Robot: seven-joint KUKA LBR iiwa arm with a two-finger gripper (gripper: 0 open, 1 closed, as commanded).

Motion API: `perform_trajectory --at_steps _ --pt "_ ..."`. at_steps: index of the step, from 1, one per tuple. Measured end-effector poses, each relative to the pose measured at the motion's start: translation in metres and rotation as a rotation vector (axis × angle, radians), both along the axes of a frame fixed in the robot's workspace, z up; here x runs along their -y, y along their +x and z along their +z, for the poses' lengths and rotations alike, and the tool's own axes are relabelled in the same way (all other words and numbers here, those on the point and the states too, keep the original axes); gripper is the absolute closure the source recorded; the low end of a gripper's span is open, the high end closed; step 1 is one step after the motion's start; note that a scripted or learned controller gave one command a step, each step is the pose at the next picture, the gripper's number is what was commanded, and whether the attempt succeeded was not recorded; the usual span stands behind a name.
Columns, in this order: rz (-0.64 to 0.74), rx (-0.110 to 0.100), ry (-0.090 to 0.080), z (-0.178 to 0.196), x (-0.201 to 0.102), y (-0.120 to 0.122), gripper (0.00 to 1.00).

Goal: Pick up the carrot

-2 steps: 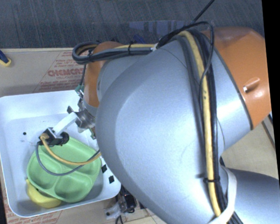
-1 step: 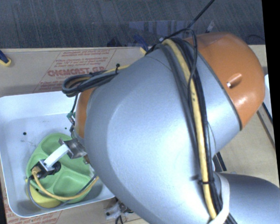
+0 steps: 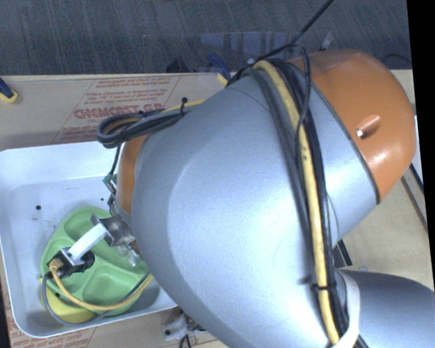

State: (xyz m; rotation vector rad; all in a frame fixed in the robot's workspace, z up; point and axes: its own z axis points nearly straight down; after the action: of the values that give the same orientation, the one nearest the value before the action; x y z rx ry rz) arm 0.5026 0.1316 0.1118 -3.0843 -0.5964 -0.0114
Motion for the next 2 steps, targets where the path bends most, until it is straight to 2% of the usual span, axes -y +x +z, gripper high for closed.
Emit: perform_trajectory --at_steps 1,2 --pt "-0.163 0.006 0.001 -0.017 0.009 -0.021 1.0" --pt "-0.139 -0.012 -0.017 0.037 0.105 -0.028 1.0"
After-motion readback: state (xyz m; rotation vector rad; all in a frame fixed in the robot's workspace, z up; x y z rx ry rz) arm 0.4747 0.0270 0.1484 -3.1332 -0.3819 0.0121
